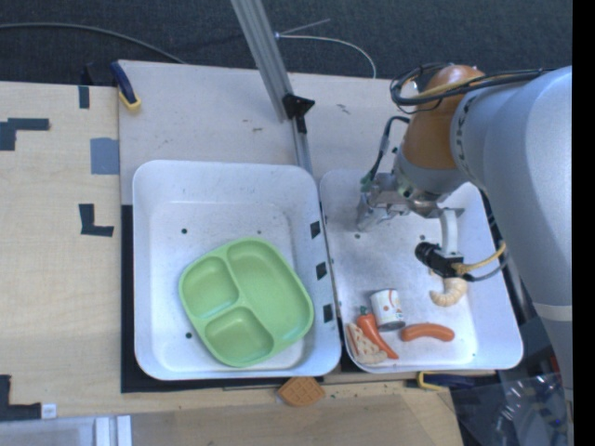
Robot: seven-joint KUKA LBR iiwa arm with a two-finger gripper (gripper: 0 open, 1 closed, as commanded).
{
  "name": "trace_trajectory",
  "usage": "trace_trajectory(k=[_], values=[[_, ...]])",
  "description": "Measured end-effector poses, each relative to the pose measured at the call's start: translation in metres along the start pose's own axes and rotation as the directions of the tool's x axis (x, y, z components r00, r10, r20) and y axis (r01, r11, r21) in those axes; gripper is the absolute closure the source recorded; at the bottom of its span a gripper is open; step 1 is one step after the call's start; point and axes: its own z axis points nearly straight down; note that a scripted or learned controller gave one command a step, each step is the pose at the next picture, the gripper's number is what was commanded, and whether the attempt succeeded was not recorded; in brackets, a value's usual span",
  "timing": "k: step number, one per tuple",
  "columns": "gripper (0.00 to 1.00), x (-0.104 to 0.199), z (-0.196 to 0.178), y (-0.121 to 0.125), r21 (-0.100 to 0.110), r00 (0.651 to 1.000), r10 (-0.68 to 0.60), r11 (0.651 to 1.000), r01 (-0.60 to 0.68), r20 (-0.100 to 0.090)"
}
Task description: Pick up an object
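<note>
My gripper (376, 210) hangs over the upper left part of the right bin (346, 258), open with nothing between its fingers. The objects lie well below it, at the bin's front. A small silver can (386, 307) lies there. An orange carrot (376, 332) sits on a waffle-like piece (365, 348). Right of these are a red sausage (428, 333) and a pale curled shrimp-like piece (450, 293). A green divided plate (246, 300) rests in the left bin (153, 212).
A slanted metal pole (265, 45) crosses above the bins' shared back edge. A black fitting with a yellow cable (439, 258) hangs off the arm over the right bin. A brown cookie-like piece (297, 391) lies on the bench in front of the bins.
</note>
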Motion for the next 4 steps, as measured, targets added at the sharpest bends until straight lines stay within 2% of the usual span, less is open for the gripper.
trace_trajectory(k=[2, 3, 4], values=[[1.00, -0.008, -0.102, 0.006, -0.004, 1.000, 0.002, 1.000, -0.002, -0.001], [1.00, 0.044, -0.096, -0.012, 0.003, 1.000, -0.002, 1.000, 0.002, -0.002], [1.00, 0.098, -0.111, -0.033, 0.002, 1.000, -0.004, 1.000, 0.004, -0.004]])
